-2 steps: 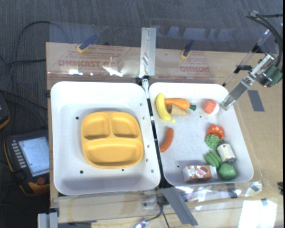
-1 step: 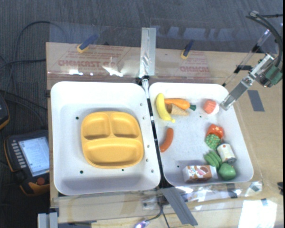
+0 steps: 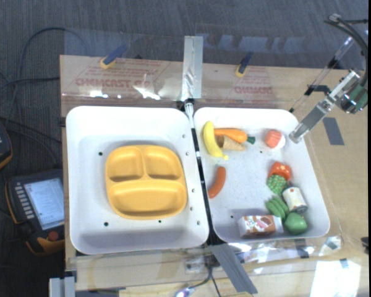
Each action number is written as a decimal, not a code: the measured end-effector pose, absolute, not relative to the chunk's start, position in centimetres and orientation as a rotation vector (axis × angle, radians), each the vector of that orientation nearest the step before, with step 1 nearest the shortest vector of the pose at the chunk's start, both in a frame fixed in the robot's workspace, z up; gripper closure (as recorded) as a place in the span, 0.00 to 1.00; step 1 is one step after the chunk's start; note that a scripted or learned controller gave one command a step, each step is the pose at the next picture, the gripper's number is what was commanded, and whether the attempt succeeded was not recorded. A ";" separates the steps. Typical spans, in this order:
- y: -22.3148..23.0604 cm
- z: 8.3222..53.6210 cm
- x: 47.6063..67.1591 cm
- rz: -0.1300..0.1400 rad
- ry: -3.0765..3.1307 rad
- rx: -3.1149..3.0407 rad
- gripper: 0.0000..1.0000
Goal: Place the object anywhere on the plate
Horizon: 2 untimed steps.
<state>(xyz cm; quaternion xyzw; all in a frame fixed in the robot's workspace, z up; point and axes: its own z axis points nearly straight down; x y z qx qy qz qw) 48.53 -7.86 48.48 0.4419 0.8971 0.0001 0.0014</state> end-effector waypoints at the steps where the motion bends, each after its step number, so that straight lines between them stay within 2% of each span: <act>1: -7.9 48.5 48.5 0.000 2.815 1.388 0.00; 2: -8.4 48.5 48.5 0.000 2.788 1.441 0.00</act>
